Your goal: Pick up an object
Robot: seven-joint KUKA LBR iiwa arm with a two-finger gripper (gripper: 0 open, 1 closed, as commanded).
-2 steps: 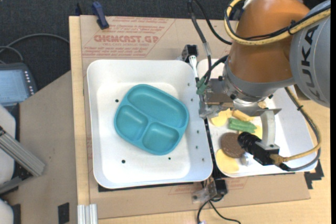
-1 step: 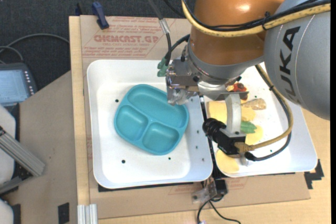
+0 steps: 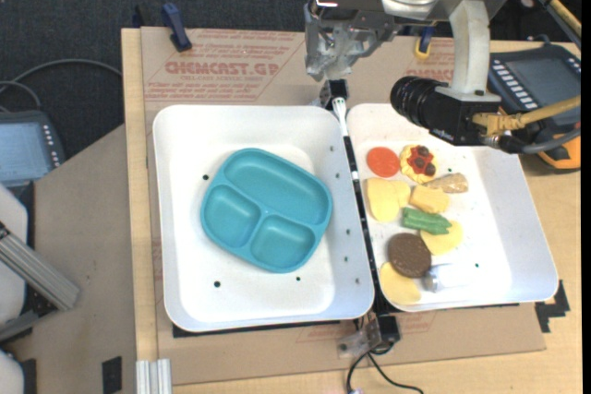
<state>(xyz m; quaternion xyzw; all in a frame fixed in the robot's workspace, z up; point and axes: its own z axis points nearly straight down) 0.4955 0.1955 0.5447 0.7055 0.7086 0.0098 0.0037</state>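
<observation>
The right bin [image 3: 517,226] holds several toy foods in a cluster on its left side: a red disc [image 3: 383,161], a small pizza slice [image 3: 418,161], yellow pieces [image 3: 388,197], a green pod [image 3: 425,220], a brown round cookie [image 3: 407,254] and a pale yellow disc [image 3: 398,287]. My gripper [image 3: 327,58] hangs high above the far edge of the bins, over the seam between them. It is well clear of the food, and nothing shows in it.
A teal divided plate [image 3: 266,209] lies in the middle of the left bin [image 3: 175,198]. A black camera unit [image 3: 434,109] reaches over the right bin's far edge. A blue clamp [image 3: 175,25] sits on the board at the back left.
</observation>
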